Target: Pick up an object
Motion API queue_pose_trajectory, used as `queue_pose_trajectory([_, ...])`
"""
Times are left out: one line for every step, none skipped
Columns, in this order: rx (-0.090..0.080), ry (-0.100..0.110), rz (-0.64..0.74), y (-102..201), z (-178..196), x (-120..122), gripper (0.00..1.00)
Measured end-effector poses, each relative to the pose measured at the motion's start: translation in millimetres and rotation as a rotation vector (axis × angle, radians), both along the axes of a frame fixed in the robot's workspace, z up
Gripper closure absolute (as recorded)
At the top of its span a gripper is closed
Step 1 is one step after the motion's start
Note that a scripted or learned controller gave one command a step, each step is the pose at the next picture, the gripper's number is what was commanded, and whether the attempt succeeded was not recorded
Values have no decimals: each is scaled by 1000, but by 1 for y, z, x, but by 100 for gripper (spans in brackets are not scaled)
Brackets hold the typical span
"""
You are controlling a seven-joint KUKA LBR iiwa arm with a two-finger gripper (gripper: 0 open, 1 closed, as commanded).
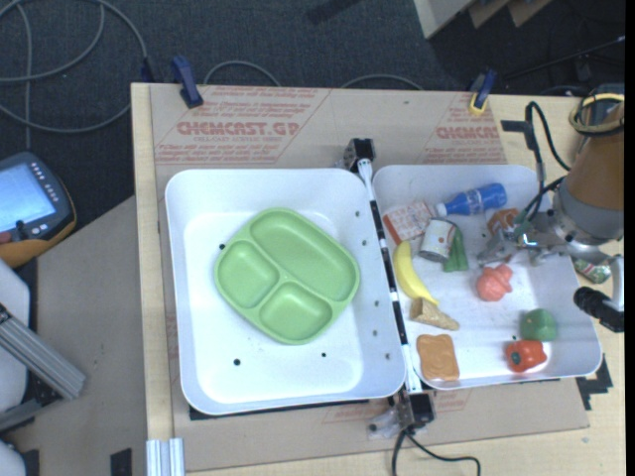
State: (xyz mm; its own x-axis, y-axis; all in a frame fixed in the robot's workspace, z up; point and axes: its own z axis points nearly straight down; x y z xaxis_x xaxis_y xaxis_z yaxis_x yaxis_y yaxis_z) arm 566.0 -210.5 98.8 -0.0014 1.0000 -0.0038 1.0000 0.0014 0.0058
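The arm's metal gripper (516, 238) hovers at frame right, above the pale red lumpy toy (493, 283) in the right white bin (556, 370); its jaws are unreadable, so it should drop straight and centred

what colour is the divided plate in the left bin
Light green: the divided plate shows plainly in the camera view.

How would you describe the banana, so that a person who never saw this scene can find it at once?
Look at the right white bin, the one crowded with small items, and go to its left wall beside the bin with the green divided plate. The banana lies along that wall, below a small box and above a wedge of bread. It is the one long, curved, yellow thing there.
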Motion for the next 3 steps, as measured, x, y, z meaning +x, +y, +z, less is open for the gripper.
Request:
queue_pose_trajectory([9,12,4,84,-15,-37,0])
queue_pose_trajectory([3,1,-1,79,-3,-34,100])
queue_pose_trajectory([4,-5,7,147,92,-7,100])
